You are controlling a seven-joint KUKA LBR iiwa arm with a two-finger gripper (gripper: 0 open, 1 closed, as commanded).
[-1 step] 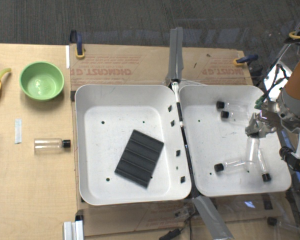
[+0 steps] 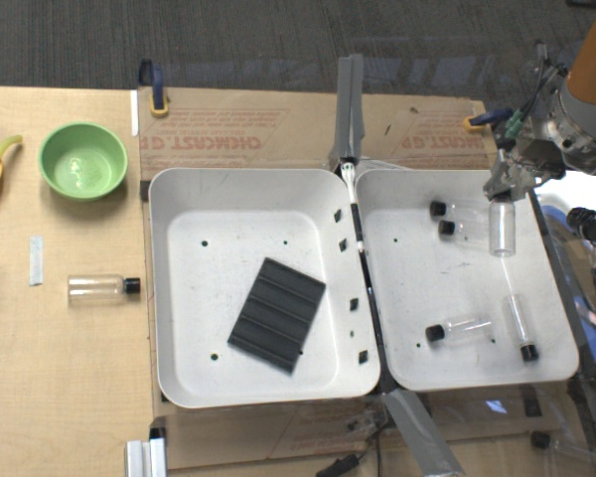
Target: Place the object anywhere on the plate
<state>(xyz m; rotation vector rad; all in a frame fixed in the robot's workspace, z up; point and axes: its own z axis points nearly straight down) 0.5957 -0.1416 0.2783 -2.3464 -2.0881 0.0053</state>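
Note:
A black ridged plate (image 2: pixel 276 314) lies flat and slightly turned in the left bin (image 2: pixel 179 207). My gripper (image 2: pixel 501 193) hangs over the far right part of the right bin (image 2: pixel 407 366). It is shut on the top of a clear plastic bottle (image 2: pixel 502 231), which hangs upright below the fingers, above the bin floor. The plate is far to the left of the gripper, across the divider between the bins.
The right bin holds other clear bottles with black caps: one (image 2: pixel 459 330) near the front, one (image 2: pixel 520 324) at the front right, and caps (image 2: pixel 442 219) at the back. On the bench to the left stand a green bowl (image 2: pixel 83 161) and another bottle (image 2: pixel 102 286).

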